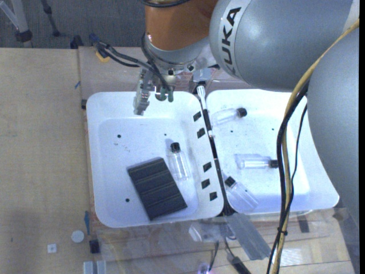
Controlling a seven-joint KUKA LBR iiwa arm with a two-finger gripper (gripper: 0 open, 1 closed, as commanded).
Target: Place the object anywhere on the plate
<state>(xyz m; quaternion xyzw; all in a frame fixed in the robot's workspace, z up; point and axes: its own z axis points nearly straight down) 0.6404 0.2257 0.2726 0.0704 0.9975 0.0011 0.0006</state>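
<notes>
Right, claw [153,93] hangs over the back edge of the left bin [108,119], nothing between its fingers; can't tell if they're spread or pressed together from this angle. The plate [157,187], a dark ribbed slab, lies flat toward the front of the left bin, w/ a clear vial [178,160] just beside its right edge, black cap pointing back. Three more vials sit in the right bin [319,193]. Likely step: fetch a vial. To do it well, come down square across the vial's body, not the cap; it's round & slick, prob. rolls. Then lower onto the plate's middle. Writing: "KUKA" on the arm [274,27]; nothing else legible.
</notes>
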